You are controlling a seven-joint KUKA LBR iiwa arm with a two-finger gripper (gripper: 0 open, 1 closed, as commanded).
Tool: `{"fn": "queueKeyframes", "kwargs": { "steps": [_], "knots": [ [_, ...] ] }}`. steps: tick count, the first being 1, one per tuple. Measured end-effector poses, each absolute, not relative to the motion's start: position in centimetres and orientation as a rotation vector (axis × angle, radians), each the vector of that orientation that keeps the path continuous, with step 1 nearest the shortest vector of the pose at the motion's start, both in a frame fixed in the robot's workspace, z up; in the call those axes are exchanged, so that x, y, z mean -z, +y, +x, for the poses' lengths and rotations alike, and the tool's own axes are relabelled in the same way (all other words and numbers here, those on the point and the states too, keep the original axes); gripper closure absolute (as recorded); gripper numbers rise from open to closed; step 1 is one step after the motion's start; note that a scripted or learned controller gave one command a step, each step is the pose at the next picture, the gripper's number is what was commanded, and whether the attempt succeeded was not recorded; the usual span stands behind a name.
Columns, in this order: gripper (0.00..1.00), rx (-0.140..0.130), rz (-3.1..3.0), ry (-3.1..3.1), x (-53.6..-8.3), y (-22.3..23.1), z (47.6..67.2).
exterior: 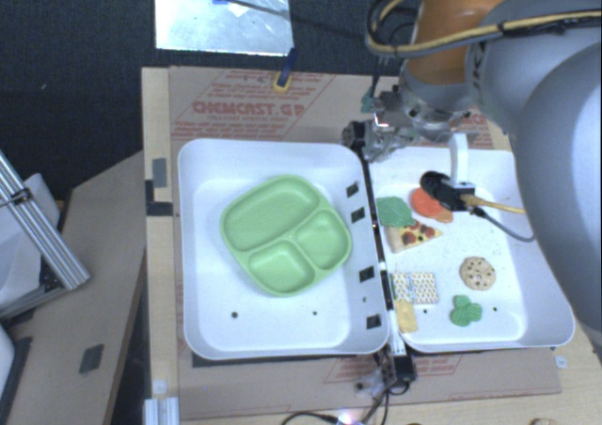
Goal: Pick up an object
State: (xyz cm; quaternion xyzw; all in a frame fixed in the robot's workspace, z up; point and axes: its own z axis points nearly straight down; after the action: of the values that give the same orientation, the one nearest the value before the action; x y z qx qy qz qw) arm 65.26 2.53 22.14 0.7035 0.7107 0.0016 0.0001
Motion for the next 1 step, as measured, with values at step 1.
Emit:
{"fn": "queueKeyframes", "kwargs": {
  "steps": [1],
  "knots": [
    [1.00, -0.006, 2.211, 2.230, -22.47, 6.82, 66.11]
  ]
}}
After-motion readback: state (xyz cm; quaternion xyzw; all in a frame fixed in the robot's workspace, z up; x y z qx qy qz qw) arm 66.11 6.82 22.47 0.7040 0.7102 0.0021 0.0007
